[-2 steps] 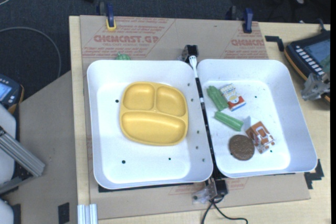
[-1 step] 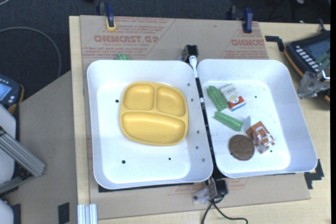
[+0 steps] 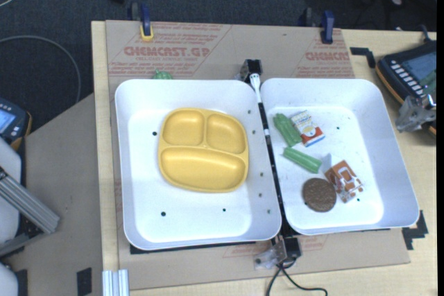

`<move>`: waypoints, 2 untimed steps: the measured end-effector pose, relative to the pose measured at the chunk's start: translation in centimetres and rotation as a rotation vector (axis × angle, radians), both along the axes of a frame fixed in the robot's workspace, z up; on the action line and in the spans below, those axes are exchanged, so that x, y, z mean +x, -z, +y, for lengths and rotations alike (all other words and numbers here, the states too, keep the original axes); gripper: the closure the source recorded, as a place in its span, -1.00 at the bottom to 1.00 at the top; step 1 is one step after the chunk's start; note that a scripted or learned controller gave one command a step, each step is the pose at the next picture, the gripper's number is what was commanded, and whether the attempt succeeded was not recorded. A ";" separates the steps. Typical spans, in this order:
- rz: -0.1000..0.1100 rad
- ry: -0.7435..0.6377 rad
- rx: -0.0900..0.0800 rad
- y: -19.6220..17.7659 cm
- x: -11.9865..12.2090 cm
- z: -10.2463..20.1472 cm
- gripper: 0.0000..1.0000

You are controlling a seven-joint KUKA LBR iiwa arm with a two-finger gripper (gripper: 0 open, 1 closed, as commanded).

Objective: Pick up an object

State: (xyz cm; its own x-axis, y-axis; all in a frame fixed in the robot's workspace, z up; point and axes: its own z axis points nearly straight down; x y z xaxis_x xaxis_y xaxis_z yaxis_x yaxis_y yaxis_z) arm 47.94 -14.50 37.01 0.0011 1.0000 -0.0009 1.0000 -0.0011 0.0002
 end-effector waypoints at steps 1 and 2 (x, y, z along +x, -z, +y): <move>0.001 0.000 0.000 0.1 0.0 -0.5 1.00; -0.005 -0.003 -0.001 -0.9 0.1 0.7 1.00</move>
